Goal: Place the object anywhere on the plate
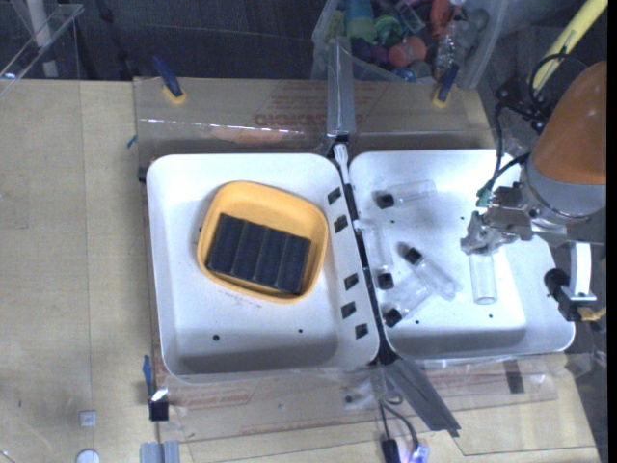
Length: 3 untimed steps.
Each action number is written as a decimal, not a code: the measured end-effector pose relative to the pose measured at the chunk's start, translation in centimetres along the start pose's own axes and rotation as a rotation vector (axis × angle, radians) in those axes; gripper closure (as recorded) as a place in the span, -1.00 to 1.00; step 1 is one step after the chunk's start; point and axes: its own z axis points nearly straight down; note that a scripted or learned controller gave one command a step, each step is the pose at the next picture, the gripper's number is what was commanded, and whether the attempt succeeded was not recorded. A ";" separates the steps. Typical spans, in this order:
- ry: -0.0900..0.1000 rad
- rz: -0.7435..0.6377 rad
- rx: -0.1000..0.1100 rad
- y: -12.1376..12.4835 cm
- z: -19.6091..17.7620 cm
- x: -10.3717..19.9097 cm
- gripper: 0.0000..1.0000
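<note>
The arm (pixel 576 138) comes in from the right, and part of it is cut off at the edge. It is big and hides some of the right bin (pixel 501 332). The gripper (pixel 482 234) is a small grey lump under the arm. It is blurry, and I cannot tell if it is open or shut. I cannot tell if it holds anything.

A clear tube (pixel 483 283) lies in the right bin, just below the gripper. Its top end is very near the gripper tip. I cannot tell if they touch. The tube is see-through, so it is hard to make out on the white floor.

More clear tubes with black caps lie in the same bin. One (pixel 405 194) is near the back. Two more (pixel 427 273) lie close together in the middle, and their shapes blur into each other.

The yellow plate (pixel 218 210) sits in the left bin (pixel 183 340), well apart from the gripper and the tube. A dark block (pixel 262 252) with ridges lies on the plate.

A box of bright toys (pixel 405 13) stands behind the bins, cut off at the top.
</note>
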 end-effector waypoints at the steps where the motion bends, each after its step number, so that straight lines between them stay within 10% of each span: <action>1: 0.000 -0.169 0.000 -1.5 -1.1 1.5 1.00; 3: 0.000 -0.498 -0.001 -3.3 1.6 2.8 1.00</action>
